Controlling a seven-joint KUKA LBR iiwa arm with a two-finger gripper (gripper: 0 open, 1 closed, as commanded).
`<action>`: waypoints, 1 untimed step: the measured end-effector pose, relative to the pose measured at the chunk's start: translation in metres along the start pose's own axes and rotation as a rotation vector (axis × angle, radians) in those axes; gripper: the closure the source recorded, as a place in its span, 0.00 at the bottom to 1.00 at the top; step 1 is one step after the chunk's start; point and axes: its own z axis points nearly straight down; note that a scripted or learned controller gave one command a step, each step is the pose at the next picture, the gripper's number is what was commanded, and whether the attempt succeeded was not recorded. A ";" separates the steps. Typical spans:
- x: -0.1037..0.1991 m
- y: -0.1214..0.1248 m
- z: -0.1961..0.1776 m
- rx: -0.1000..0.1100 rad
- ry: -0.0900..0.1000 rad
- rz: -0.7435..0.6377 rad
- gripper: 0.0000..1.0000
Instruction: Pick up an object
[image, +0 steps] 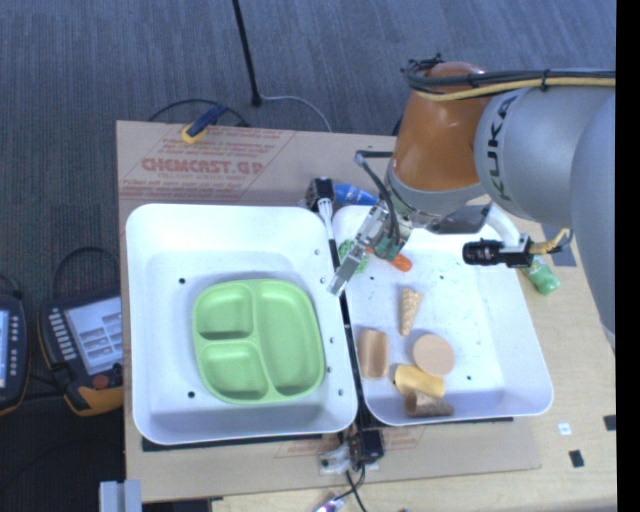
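A: Left side status?
B: Shallow white left bin is sitting on the brown cardboard-covered surface. A light green plastic divided tray is lying flat in the middle of it, three compartments.

A: Claw?
B: The claw is hanging over the divider where the two bins are meeting, fingers pointing down-left, tips just over the rim. Fingers are looking narrow, close together. Nothing is showing between them, so it is not holding anything. The grey arm with the orange band is reaching in from the right above it.

A: Right bin?
B: Shallow white right bin is carrying the pickable stuff. A small orange piece is lying just beside the claw's wrist. A tan cone-shaped item is lying near the middle. Below it: a tan bread-like oblong, a round peach-coloured disc, a yellow block touching a brown chunk.

A: Outside the bins?
B: A small green object is resting on the surface just past the right bin's far corner.
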 end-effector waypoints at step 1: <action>0.049 -0.051 0.000 0.000 0.000 -0.237 0.00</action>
